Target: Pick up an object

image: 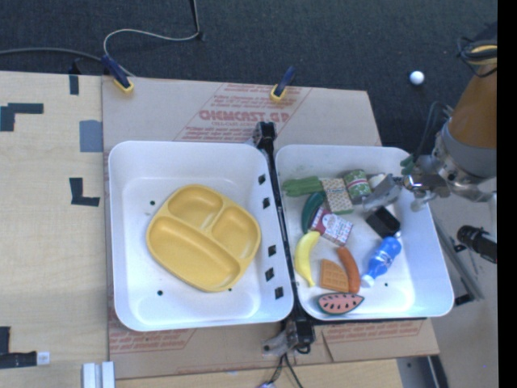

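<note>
The right bin (428,285) holds several toy items: a green cucumber (300,187), a small can (356,184), a patterned packet (335,194), a red-and-white box (333,227), a banana (304,257), a waffle piece (331,275), an orange sausage (349,268), a blue bottle (382,259), a watermelon slice (339,302) and a black block (382,219). My gripper (388,194) hangs over the upper right part of this bin, just right of the can and above the black block. Nothing visibly sits in it.
A yellow divided plate (203,237) lies in the left bin (129,297). The grey-and-orange arm (472,128) comes in over the right bin's far right rim. Two clamps (282,89) hold the cardboard under the bins at the back edge.
</note>
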